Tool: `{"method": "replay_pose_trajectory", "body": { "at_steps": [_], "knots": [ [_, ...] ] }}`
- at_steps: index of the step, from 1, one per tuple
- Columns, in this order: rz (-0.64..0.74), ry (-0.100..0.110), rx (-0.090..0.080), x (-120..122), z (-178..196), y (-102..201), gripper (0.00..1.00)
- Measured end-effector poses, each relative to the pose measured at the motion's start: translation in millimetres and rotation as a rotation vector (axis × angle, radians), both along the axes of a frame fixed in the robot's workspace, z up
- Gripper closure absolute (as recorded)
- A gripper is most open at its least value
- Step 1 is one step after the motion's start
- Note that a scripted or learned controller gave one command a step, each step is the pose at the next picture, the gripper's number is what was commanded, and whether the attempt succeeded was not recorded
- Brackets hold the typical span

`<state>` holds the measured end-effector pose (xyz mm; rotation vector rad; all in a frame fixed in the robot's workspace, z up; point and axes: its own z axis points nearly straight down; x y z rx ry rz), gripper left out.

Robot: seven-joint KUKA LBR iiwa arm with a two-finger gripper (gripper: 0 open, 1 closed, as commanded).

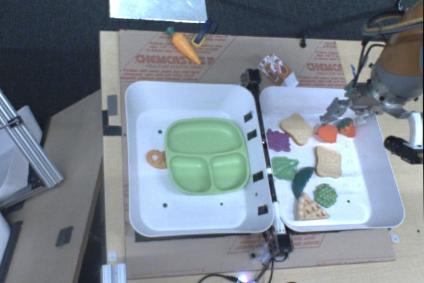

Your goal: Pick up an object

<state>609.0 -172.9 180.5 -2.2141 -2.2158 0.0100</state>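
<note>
White plastic bins sit side by side at the centre of the frame in the camera view. The left bin [142, 142] holds a green divided plate [205, 156] with a small pretzel [156, 159] just beside its left edge. The right bin [381, 202] holds toy food: a bread slice [296, 128], purple grapes [278, 140], an orange tomato [327, 133], a red strawberry [346, 128], a toast slice [328, 162], a green leaf [285, 167], a dark teal piece [303, 179], a green round piece [325, 194] and a pizza wedge [309, 208]. The gripper [342, 111], at the upper right of the frame, hangs over the tomato and strawberry; whether its fingers are spread or pressed together cannot be told, and nothing is seen between them. Above the bins, on the cardboard, lie a carrot [185, 48] and a small packet [276, 69].
</note>
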Motion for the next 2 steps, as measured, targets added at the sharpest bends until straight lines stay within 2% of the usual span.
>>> {"method": "replay_pose_trajectory", "body": {
  "at_steps": [1,2],
  "knots": [
    [0.003,-0.012,-0.002,3.1,7.3,0.3,0.00],
    [0.000,-0.009,-0.002,-3.2,-38.8,-5.4,0.00]
  ]
}}
